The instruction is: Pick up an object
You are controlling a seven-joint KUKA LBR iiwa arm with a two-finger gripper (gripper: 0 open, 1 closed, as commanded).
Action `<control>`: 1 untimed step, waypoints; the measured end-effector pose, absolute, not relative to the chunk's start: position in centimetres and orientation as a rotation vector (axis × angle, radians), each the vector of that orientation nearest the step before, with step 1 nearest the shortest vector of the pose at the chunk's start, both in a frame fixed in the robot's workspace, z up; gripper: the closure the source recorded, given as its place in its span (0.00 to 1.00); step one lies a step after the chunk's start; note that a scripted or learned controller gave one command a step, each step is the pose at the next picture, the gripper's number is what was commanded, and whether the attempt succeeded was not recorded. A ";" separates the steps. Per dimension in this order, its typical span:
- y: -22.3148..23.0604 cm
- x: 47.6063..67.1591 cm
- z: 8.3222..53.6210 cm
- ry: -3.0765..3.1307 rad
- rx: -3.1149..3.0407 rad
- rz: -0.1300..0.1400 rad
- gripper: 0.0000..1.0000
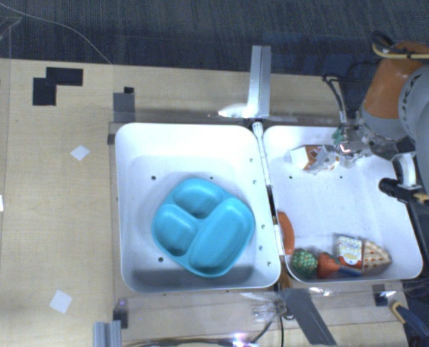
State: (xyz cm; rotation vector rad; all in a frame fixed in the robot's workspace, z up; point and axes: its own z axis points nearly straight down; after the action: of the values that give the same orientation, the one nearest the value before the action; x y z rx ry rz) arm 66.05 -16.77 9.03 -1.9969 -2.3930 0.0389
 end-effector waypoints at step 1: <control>-16.5 66.1 9.1 -2.435 -1.960 0.045 0.00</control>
State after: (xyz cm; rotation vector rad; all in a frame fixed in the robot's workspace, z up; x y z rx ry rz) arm 66.14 -16.45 9.14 -1.9604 -2.4346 0.0445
